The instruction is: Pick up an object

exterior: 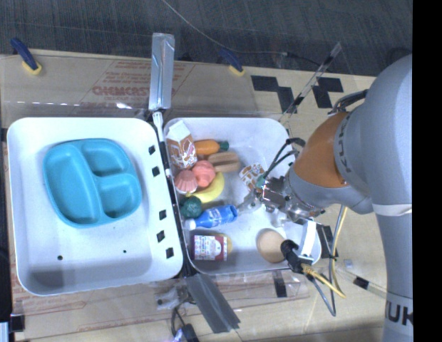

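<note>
The right bin holds several objects along its left side: a small carton, a carrot, a tan roll, a pink peach, a banana, a green ball, a blue bottle and a red-labelled can. A tan egg-shaped object lies near the front right. My gripper hangs low over the bin's middle right, next to a crumpled clear wrapper. Nothing shows between its fingers.
The left bin bears a blue compartment tray. A metal divider post stands between the bins at the back. Cables trail by the right bin's front corner.
</note>
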`<state>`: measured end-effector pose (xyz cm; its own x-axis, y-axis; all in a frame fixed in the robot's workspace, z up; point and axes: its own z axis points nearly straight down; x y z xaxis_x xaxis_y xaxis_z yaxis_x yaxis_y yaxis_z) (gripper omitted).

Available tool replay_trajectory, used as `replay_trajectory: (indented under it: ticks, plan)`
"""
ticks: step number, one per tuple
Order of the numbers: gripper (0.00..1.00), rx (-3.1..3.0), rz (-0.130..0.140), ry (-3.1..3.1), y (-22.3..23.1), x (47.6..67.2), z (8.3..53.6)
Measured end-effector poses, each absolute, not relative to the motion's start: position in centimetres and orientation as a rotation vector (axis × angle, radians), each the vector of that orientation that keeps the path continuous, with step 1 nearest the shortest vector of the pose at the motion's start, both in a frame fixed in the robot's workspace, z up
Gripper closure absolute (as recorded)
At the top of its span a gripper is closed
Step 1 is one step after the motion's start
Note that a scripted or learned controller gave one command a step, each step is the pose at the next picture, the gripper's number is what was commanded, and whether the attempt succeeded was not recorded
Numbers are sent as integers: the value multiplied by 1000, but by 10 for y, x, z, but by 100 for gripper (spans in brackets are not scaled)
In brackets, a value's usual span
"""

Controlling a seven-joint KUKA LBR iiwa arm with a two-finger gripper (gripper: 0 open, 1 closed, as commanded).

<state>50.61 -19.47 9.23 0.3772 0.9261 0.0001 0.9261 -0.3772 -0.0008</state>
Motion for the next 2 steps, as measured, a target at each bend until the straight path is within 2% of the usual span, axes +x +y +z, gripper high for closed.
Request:
replay_trajectory:
  ticks: [1,2]
  plan:
    - [0,-2419,-4,-2007,-164,544,198]
    - [0,-2394,-23,-2067,-186,568,115]
